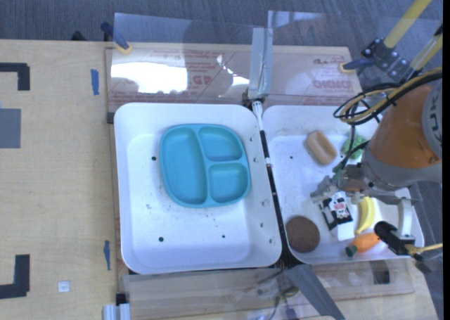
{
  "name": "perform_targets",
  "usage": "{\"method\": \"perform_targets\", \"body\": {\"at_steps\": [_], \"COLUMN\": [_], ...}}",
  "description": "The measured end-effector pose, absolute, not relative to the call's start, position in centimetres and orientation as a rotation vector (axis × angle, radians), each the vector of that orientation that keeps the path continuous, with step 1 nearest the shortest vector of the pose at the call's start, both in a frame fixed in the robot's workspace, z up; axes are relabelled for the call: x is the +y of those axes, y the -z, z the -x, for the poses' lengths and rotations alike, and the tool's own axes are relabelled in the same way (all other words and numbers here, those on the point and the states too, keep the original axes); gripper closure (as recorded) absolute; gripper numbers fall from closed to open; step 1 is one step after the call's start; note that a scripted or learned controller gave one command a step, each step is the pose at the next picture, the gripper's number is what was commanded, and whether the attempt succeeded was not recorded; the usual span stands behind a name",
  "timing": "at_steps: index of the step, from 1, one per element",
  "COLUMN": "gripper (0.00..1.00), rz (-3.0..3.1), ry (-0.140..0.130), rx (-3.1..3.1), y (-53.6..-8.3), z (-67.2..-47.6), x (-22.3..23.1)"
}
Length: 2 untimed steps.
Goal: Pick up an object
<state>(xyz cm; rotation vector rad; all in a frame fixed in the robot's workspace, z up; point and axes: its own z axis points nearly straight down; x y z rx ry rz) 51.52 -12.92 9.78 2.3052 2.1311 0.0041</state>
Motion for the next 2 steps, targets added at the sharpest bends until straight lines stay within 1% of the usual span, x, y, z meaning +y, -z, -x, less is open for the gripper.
{"method": "perform_targets", "body": {"at_steps": [1, 2], "gripper": [1.0, 1.0], "rz": [-2.309, -2.159], "ry": [-0.002, -0.007], "rx": [2.128, 2.278], "y": [-10.6, -18.7], "z": [-51.4, -54.3], "x": [-13.0, -7.5]}}
